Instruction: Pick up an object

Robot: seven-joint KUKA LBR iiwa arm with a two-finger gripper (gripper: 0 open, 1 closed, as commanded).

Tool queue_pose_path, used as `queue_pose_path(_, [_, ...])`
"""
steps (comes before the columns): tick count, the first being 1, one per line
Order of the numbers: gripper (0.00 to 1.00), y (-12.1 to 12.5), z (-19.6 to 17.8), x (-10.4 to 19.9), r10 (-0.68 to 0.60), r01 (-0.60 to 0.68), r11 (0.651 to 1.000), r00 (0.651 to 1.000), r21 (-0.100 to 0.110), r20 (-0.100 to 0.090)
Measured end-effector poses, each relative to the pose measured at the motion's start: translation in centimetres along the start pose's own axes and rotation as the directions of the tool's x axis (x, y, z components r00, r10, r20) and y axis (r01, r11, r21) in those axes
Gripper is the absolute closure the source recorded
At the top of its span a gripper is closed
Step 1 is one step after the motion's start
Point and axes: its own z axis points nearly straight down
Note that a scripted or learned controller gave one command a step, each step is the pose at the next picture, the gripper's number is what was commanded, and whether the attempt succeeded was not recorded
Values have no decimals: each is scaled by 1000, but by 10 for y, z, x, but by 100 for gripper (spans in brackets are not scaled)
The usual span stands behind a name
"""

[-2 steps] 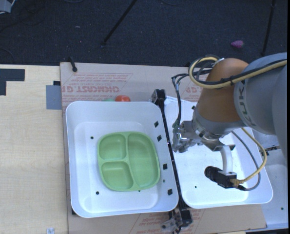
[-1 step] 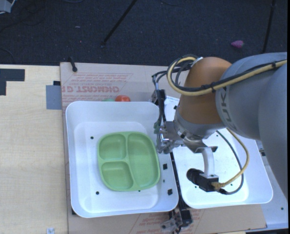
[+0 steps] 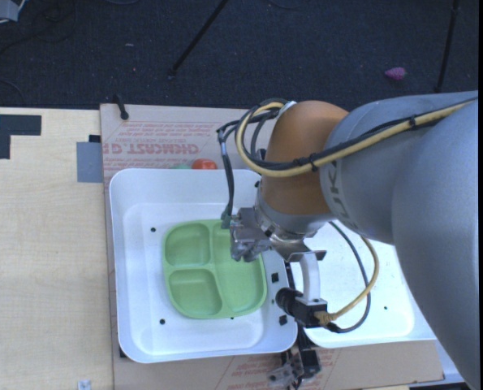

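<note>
White plastic bin [image 3: 135, 218] under smooth green divided tray [image 3: 200, 279]

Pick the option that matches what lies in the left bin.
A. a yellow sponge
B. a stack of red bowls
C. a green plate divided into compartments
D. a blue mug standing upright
C: a light green divided plate with several compartments lies flat on the floor of the left bin, its right part covered by the arm's wrist.
</note>
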Motion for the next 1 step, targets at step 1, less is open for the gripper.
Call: queue_pose_path(1, [0, 0, 0, -2, 3, -3, 1000, 1000, 0, 2])
